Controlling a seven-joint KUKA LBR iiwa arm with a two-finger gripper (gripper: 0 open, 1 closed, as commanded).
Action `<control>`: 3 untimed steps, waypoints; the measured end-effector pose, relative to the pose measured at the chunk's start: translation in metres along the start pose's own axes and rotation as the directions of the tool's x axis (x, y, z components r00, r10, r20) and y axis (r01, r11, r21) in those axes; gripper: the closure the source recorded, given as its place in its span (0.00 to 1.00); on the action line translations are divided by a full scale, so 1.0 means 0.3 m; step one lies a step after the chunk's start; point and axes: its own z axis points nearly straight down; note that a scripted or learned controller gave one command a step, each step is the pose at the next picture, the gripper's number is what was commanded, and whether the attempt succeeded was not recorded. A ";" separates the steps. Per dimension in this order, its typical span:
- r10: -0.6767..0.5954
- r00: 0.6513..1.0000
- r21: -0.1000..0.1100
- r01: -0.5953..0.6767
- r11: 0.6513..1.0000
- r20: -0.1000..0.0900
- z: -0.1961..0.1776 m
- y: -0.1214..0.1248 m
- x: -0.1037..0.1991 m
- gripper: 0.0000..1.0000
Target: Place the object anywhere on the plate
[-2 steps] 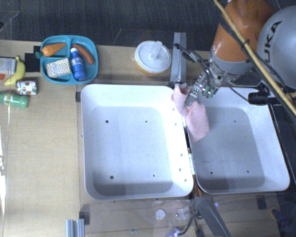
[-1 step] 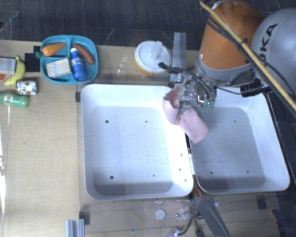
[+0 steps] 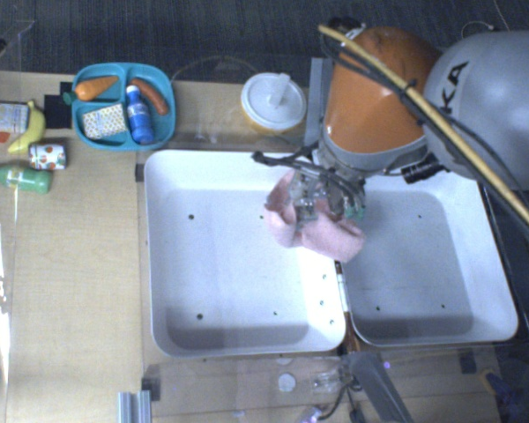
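the jaws are clamping down on a pink cloth [image 3: 322, 233], and you can see the fabric bunching up between the fingers of the gripper [image 3: 322, 203] and drooping below them in a soft fold. the cloth is hanging over the seam where the two white bins meet, part of it over the left bin [image 3: 203, 263], part over the right bin [image 3: 441, 280], and whether it is brushing the rim there is hard to tell. above the gripper the orange band [image 3: 375, 86] of the arm is filling the upper middle, with the grey arm [image 3: 494, 104] running off to the right and a yellow cable [image 3: 423, 104] crossing it at a slant. behind the left bin a white lidded cup [image 3: 273, 101] is sitting on the bench. further left, a blue divided plate [image 3: 123, 104] is lying well apart from the cloth, its sections carrying toy food. beside it a banana [image 3: 31, 129], a small can [image 3: 47, 156] and a green bottle [image 3: 18, 178] are lying on the wooden bench top [image 3: 62, 307].
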 end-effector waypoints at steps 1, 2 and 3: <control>-0.001 1.000 -0.001 0.001 1.000 0.000 0.028 0.151 0.073 1.00; -0.003 1.000 -0.001 0.003 1.000 0.000 -0.018 0.279 0.178 1.00; -0.002 1.000 0.000 0.002 1.000 -0.001 0.002 0.418 0.275 1.00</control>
